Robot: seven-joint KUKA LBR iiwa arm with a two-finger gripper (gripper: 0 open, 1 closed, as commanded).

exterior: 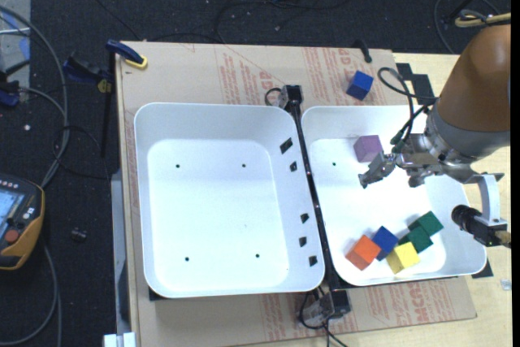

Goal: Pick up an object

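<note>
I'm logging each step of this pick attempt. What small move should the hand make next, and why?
Probably a short shift toward the purple block, then down onto it. The hand hangs just beside that block, which sits alone in the right bin, apart from the orange, blue, yellow and green blocks clustered near the front. Nothing shows between its fingers.

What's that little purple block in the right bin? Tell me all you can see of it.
The small pale purple cube looks solid and matte, with plain faces. It sits flat on the floor of the right white bin, near its far wall, apart from the cluster of coloured blocks at the near side. The gripper hangs just right of it; nothing visibly touches it.
</note>
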